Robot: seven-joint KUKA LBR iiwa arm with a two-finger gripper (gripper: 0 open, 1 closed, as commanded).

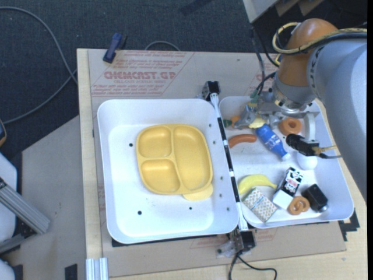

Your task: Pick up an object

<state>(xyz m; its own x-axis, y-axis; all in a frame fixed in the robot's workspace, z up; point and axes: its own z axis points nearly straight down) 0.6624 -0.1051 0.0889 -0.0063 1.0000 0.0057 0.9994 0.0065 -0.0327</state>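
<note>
- Two white bins (pixel 111 156) share the bench.
- Gripper (pixel 259 107) hangs low at the right bin's far-left corner; grip state: cannot tell.
- Blue bottle (pixel 273 141) lies just near-right, slanting.

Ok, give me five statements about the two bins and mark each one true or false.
1. The yellow divided plate lies in the left bin. True.
2. The banana lies on the yellow plate. False: it lies in the right bin, near the divider between the bins.
3. The blue bottle stands upright. False: it lies on its side.
4. The sausage lies to the left of the blue bottle. True.
5. The arm's wrist hangs over the left bin. False: it hangs over the far end of the right bin.
</note>
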